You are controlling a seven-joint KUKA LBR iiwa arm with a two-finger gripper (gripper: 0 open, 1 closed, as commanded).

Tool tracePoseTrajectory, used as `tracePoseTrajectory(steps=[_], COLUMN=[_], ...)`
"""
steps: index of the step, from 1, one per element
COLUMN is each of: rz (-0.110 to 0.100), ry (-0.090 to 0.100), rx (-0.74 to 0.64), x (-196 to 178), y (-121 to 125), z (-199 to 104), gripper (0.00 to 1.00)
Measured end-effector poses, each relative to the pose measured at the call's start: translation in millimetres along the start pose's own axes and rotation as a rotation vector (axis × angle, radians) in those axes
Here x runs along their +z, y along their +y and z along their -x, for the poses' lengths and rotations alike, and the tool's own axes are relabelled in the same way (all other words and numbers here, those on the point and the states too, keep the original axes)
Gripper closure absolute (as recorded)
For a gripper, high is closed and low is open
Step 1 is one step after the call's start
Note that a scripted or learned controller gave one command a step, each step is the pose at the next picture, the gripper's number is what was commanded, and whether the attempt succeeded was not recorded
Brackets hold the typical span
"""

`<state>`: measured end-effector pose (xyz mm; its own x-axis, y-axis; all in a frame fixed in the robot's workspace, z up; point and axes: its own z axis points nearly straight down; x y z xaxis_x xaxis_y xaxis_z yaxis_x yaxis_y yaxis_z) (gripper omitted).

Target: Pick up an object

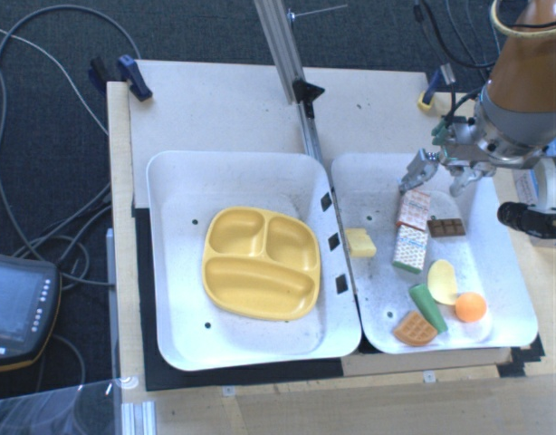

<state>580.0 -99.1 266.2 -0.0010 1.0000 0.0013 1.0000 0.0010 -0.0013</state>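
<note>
On the far left we see a dark handheld pendant with a screen (15,311) lying on the floor among grey cables. Moving right, the left white shallow plastic bin (169,188) holds a yellow plastic divided tray (260,263), rounded at the corners and lying flat near the bin's middle. A slim aluminium rail (292,57) runs down at a slant to the seam where the two bins meet.

The right white shallow plastic bin (378,175) carries the loose items. Nearest the seam sits a small pale yellow block (360,242). Further right lies a white and red printed carton (411,231), its long axis running roughly from the bin's far side toward its near side, tilted slightly. Just beside its upper right is a small brown chocolate-like bar (446,227). Below them we see a pale yellow curved piece (442,281), a green stick-shaped piece (428,306), a brown waffle-like wedge (415,328) and an orange ball (471,307), clustered near the bin's front.

The grey two-finger gripper (439,174) hangs over the far end of this bin with its fingers spread and nothing between them. We judge the carton the likeliest target: its top end lies just below the fingers, toward the near side. The fingers stand either side across the carton's long axis, so a descent should straddle its narrow width.
</note>
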Motion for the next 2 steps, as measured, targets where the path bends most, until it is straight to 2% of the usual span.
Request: tracePoseTrajectory(steps=[1,2], rz=[0.001,-0.005], ry=[0.0,0.0], rx=[0.001,0.001], x=[0.0,43.8], y=[0.0,-4.2], z=[0.2,4.2], gripper=[0.0,0.0])
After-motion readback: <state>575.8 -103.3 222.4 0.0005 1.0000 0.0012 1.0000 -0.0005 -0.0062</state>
